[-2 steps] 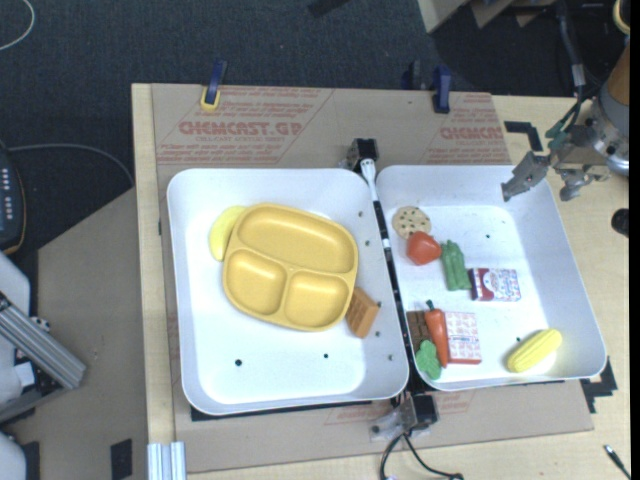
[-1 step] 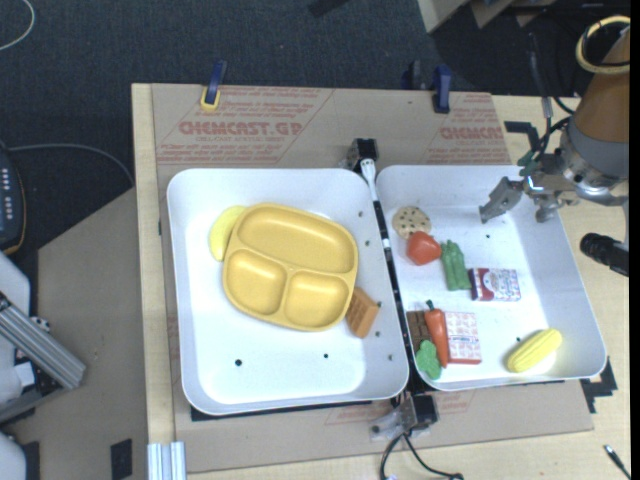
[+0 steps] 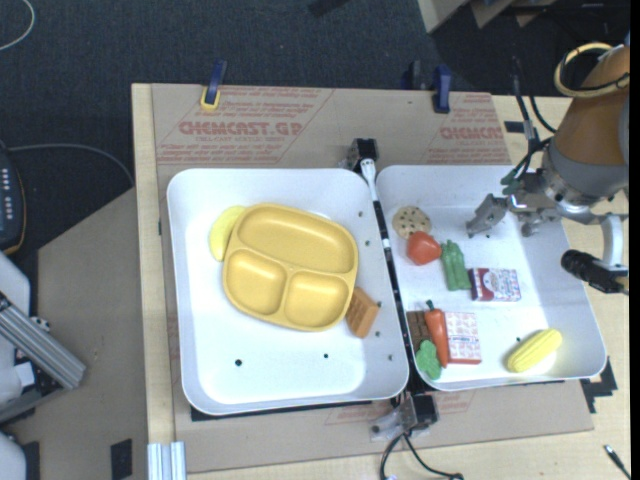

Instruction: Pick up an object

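carrot (image 3: 435, 325) and corn (image 3: 533, 349) lie loose in the right bin (image 3: 585, 313), awaiting picking; gripper (image 3: 506, 214) hovers above, spread, grasping nothing.

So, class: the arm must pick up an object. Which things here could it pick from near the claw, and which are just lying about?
Job in hand:
claw
right bin
cookie
tomato
green pepper
red packet
corn
carrot

Lying about:
left bin
yellow tray
brown block
blue clamps
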Tool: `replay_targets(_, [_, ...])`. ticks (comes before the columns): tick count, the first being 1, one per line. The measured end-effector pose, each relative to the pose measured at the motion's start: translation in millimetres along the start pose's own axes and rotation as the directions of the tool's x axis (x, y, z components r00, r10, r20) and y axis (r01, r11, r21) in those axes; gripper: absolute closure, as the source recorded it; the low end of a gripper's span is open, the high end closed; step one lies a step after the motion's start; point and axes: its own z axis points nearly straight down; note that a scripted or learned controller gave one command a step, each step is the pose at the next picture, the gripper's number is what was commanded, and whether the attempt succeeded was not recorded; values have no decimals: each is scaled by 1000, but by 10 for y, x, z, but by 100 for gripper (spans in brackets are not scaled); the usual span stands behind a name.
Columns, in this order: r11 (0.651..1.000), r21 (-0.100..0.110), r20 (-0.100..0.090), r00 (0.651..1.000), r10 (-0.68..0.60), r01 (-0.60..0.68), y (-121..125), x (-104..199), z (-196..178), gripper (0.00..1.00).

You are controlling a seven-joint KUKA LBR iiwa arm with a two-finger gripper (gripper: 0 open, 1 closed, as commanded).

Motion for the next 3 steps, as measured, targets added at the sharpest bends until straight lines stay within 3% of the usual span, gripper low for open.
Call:
replay_targets(1, [1000, 0, 0, 1000, 0, 0, -6, 11, 535, 0])
replay_targets(2, [1000, -8, 3, 1000, 0, 0, 12, 3, 388, 100])
replay_targets(3, [1000, -12, 4, 1000, 0, 0, 22, 18, -43, 100])
